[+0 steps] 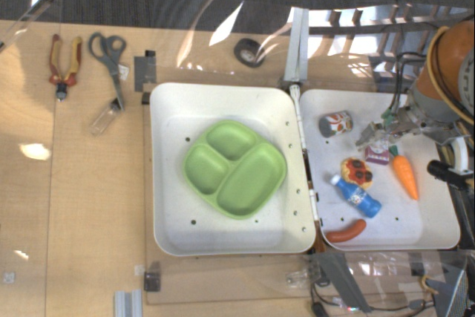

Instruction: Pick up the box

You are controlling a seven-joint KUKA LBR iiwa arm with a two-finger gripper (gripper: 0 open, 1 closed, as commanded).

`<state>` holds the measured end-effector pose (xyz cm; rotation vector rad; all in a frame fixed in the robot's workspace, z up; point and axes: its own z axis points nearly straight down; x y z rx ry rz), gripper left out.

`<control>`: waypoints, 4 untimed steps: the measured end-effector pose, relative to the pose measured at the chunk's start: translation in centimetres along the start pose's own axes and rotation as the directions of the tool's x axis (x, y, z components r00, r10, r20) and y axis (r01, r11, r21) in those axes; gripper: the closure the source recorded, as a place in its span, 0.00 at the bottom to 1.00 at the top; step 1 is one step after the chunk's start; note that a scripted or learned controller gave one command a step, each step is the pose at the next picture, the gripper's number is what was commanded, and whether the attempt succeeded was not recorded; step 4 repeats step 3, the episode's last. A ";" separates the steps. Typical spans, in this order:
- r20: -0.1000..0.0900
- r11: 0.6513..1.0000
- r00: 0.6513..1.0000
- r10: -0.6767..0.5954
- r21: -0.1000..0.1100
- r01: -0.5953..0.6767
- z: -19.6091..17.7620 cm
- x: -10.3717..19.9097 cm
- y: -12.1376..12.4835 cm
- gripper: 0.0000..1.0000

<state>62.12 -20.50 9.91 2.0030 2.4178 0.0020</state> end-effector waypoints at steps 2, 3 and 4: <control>0.002 1.000 1.000 -0.031 -0.005 0.031 -6.7 4.3 2.4 1.00; 0.002 0.975 0.975 -0.221 -0.006 0.221 -10.7 14.4 5.2 1.00; 0.002 0.975 0.975 -0.221 -0.006 0.221 -10.7 14.4 5.2 1.00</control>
